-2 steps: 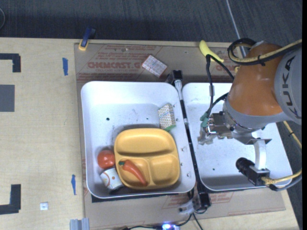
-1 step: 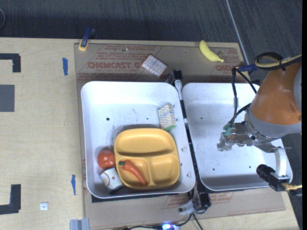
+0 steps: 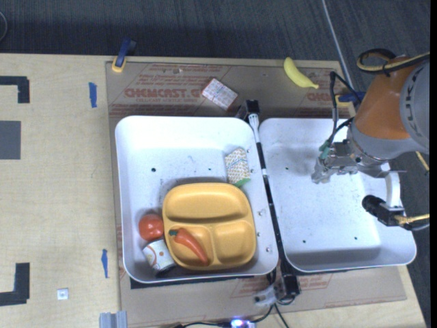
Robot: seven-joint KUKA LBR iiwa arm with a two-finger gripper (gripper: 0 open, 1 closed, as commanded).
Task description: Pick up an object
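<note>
Nothing has yet been lifted as the KUKA arm's gripper (image 3: 326, 168) hangs low over the right bin (image 3: 341, 251), near that bin's upper right part, its orange-banded wrist reaching in from the right side of the camera view. From above, the tool appears as a small grey cluster against the white floor; no object shows beneath or between its tips, and whether it stands open or closed cannot be told from this slanted angle. Every candidate for the pick lies across the divider in the left bin (image 3: 136, 149): a yellow compartment tray (image 3: 218, 207) occupying the lower middle, an orange carrot-like toy (image 3: 189, 244) resting in the tray's lower left compartment, a red tomato-like ball (image 3: 151, 225) touching the tray's left edge, a small white-and-orange can (image 3: 158, 253) just below the ball, and a pale patterned packet (image 3: 237, 165) near the bin's right wall, just above the tray. Of these, the packet sits closest to the gripper, yet still well apart from it, with the shared rims of the two bins between them. Judged from this moment, the task remains at its start: the arm would need to cross to the left bin, descend on one item and close on it before any lift could count as done.
</note>
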